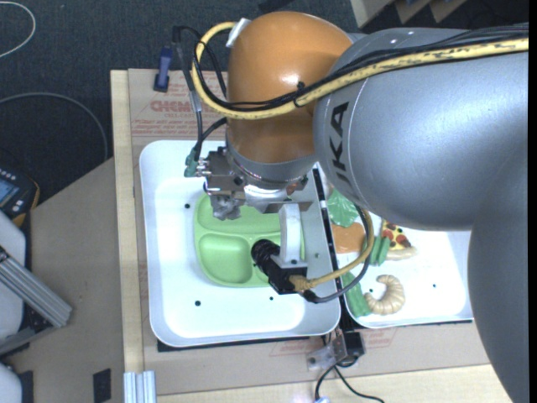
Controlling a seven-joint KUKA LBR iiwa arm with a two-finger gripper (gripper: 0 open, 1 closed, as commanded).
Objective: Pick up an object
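Dark carpet surrounds a wooden table (134,225), with a thin cable looping over the floor at far left and a metal rail (33,296) lying at the lower left. On the table sit two shallow white bins side by side. The left bin (168,292) holds a light green tray (222,254) with moulded compartments, lying flat near the bin's middle.

Above that tray hangs the arm (419,133), grey with an orange band, coming in from the right and covering much of both bins. Its hand (228,198) is low over the upper part of the green tray, just at its edge; whether it touches the tray, and how the hand itself is set, cannot be told, since the wrist hides it from above. A yellow and black cable (201,74) loops round the orange band and runs back along the arm.

The right bin (445,309), largely hidden, shows a green and orange toy (344,217) at its left side, a small red and yellow piece (396,242) beside it, and a curved cream object (386,296) near the front edge.
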